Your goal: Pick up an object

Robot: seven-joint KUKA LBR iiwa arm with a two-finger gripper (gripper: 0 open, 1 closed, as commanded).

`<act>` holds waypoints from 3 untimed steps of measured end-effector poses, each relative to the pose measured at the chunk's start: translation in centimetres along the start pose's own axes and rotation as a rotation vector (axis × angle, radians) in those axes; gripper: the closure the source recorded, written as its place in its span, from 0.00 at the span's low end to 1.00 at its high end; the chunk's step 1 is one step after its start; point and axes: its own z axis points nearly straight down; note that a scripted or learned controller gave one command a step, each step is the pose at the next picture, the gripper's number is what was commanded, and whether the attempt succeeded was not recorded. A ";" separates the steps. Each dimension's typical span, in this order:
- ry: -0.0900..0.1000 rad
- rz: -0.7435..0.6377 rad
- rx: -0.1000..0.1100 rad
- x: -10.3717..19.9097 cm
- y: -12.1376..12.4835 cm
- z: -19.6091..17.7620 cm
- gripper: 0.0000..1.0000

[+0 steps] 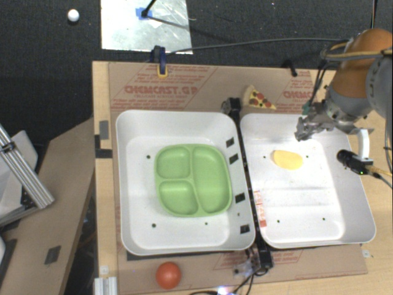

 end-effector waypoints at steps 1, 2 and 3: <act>-0.001 -0.001 -0.003 -0.8 0.6 -5.0 1.00; -0.001 0.000 -0.002 -1.1 -0.1 -10.2 1.00; -0.001 -0.003 -0.002 -1.1 0.0 -14.5 1.00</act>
